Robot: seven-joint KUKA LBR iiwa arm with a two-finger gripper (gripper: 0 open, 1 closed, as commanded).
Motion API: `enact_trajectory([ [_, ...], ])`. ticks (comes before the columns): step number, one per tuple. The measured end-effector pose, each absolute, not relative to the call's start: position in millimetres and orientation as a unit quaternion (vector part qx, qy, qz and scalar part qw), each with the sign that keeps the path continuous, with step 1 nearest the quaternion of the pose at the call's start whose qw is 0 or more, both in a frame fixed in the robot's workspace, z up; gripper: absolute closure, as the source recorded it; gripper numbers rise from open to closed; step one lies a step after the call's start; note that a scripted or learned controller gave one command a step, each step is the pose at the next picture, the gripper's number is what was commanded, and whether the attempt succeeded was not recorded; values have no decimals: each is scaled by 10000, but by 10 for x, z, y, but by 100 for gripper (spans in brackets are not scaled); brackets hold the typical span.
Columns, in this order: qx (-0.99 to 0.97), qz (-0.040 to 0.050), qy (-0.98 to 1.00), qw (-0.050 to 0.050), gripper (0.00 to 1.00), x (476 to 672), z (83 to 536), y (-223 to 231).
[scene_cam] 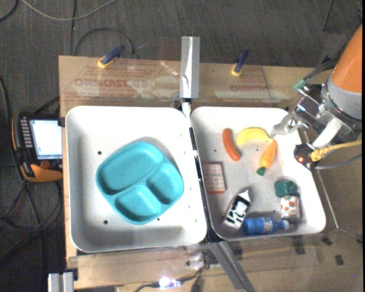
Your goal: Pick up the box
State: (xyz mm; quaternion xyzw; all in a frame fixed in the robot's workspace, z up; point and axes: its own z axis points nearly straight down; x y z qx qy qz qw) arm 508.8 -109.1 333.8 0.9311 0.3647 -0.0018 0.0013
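Observation:
The box (214, 178) is a small flat white pack with a reddish label, lying against the left wall of the right bin (319, 224). My gripper (284, 126) hangs over the right bin's upper right corner, just right of a yellow banana (254, 136). It is well away from the box, up and to the right. Nothing shows in its grasp.
The right bin also holds an orange sausage (231, 145), a carrot (267, 157), a black-and-white carton (237, 210), a blue bottle (263, 225), a green lump (286, 187) and a small can (289, 207). A turquoise divided tray (140, 181) lies in the left bin (79, 163).

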Motion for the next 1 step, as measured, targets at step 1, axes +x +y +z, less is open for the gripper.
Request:
enact_trajectory([
  [1, 9516, -30, 3073, -14, 0, 4829, 2101, -579],
])
